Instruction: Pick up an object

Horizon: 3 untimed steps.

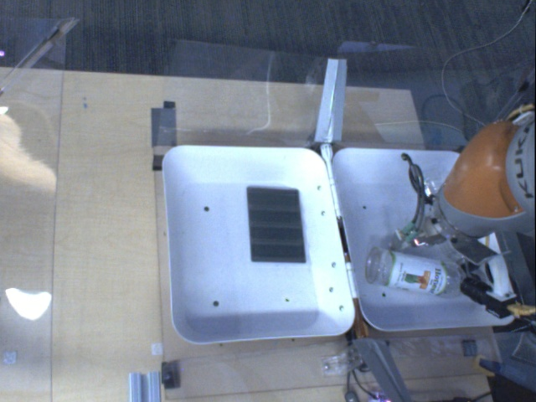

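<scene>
A clear plastic bottle (408,273) with a white, green and orange label lies on its side near the front of the right bin (368,182). My gripper (417,231) hangs just behind and above the bottle, under the orange band of the arm (486,174). It is close to the bottle's upper side, and nothing shows between its fingers. A dark ribbed rectangular block (275,224) lies flat in the middle of the left bin (201,249).
The two white bins meet at a raised divider (337,224), with a metal post (330,107) behind it. Bare wooden bench (84,224) stretches to the left. The arm's body covers the right bin's right side.
</scene>
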Each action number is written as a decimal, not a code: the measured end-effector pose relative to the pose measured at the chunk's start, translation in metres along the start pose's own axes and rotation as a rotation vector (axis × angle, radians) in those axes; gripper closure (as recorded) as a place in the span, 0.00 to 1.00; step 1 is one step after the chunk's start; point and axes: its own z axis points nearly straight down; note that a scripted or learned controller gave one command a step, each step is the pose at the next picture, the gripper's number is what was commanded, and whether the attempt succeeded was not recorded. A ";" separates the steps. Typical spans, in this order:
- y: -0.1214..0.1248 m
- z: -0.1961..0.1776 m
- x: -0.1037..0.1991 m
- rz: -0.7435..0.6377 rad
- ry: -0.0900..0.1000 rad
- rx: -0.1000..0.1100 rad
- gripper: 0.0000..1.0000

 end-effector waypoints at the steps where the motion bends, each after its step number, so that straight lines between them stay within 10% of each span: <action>1: 0.000 0.000 0.000 0.000 0.000 0.000 0.00; 2: -0.025 0.012 0.037 -0.205 -0.003 0.011 0.00; 3: 0.017 0.013 0.035 -0.039 0.000 0.016 0.00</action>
